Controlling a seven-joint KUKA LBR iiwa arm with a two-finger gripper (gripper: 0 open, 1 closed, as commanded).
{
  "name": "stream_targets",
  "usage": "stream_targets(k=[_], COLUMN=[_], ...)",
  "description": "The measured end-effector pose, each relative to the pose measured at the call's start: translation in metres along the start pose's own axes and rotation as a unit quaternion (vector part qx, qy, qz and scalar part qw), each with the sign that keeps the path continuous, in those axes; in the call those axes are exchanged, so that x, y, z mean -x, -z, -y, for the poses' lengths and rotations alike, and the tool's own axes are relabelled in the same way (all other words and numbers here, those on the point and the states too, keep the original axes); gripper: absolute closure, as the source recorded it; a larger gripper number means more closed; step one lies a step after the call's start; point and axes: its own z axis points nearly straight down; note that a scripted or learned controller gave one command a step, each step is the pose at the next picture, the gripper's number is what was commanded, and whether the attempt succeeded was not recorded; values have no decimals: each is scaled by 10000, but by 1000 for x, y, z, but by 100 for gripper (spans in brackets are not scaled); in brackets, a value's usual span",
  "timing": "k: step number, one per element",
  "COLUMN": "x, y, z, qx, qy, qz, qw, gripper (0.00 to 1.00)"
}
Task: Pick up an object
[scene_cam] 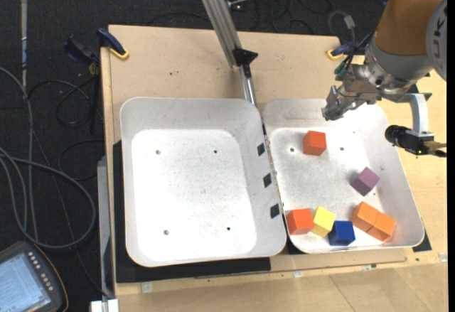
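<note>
Orange cube (314,142) sits just below the end effector (333,111), grip state unclear and nothing visibly held, so approach seems underway; lowering squarely over it comes next.

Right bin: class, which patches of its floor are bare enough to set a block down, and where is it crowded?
In the right bin, bare floor lies in the middle, bordered by the red-orange cube above, the purple cube to the right and the front row below. The front edge is crowded: orange cube, yellow cube, blue cube and orange block.
</note>
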Motion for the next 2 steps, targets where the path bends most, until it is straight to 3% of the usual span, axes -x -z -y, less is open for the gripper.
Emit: stream_targets(k=[2], x=[-117], y=[-16], z=[33], qx=[-15], qy=[7], qz=[-4], qw=[10000], gripper=[100])
